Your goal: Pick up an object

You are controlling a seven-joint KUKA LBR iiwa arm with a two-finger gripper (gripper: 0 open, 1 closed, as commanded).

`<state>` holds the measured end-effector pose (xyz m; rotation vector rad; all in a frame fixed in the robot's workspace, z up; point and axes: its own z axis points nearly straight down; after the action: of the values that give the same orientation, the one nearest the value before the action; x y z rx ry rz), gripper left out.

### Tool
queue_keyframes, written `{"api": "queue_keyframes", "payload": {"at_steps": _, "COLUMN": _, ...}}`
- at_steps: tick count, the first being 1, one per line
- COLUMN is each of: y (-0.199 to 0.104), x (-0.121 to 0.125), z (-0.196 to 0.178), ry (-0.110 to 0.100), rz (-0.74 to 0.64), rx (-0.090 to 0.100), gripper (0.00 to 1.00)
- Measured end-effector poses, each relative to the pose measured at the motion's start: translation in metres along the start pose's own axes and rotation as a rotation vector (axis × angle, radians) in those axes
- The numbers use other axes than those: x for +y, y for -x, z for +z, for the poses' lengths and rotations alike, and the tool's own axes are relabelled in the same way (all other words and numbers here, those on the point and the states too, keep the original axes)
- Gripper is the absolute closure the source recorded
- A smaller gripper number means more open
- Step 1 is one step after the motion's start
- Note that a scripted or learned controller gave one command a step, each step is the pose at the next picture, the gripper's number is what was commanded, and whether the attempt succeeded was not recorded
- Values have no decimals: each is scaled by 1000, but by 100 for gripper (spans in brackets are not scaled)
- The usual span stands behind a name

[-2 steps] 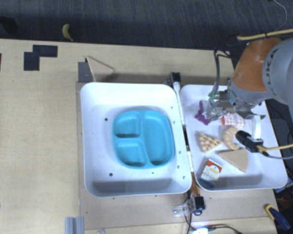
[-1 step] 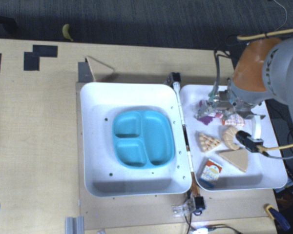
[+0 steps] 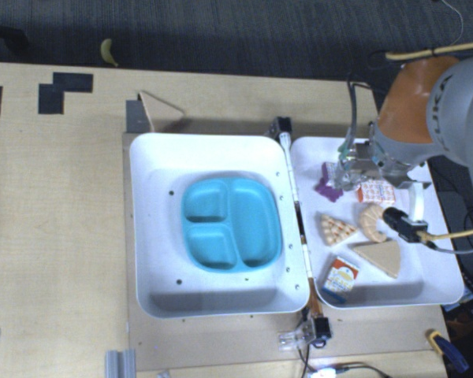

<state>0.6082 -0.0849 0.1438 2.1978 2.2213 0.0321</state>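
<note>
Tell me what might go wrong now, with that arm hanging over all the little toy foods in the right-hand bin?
The gripper is low beside the purple toy and a small packet, so it might nudge one while going for the other, or close on nothing. The pizza slice, bread wedge and pastry lie flat and could slip. The arm's cable trails over the bin and might drag something.

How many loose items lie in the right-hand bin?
5: a purple toy at upper left beside the tool, a pizza slice, a bagel, a tan wedge, and a small carton at the front. The arm may hide others.
</note>
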Motion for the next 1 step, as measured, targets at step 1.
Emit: {"api": "queue_keyframes", "payload": {"at_steps": 1, "y": 0, "x": 0, "z": 0, "ry": 0, "rz": 0, "rx": 0, "gripper": 0}}
